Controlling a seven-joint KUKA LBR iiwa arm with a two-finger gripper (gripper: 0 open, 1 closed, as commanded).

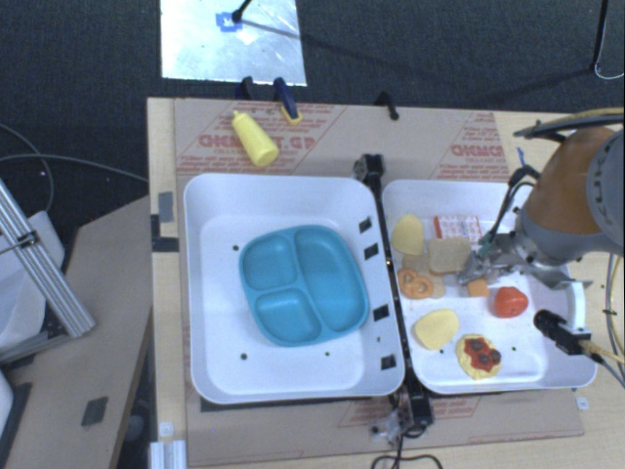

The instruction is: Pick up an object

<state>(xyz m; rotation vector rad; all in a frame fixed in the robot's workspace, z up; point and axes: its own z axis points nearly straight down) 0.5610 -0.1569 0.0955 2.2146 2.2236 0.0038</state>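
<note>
Gripper (485, 262): we find it low inside the right bin (508, 383), among the toy foods; whether its pincer is apart or together we cannot tell
Landmark: the red tomato (510, 302), our reference for all places
Candidate objects: a small orange cube (477, 286) just left of the tomato, closest under the gripper; a tan bread slice (447, 254) up and left of the tomato
Other items: a pretzel (418, 283) well left of the tomato; a small pizza (479, 356) below it
Risk: we judge the crowding could make the gripper nudge the cube or bread aside, or close on nothing
</note>
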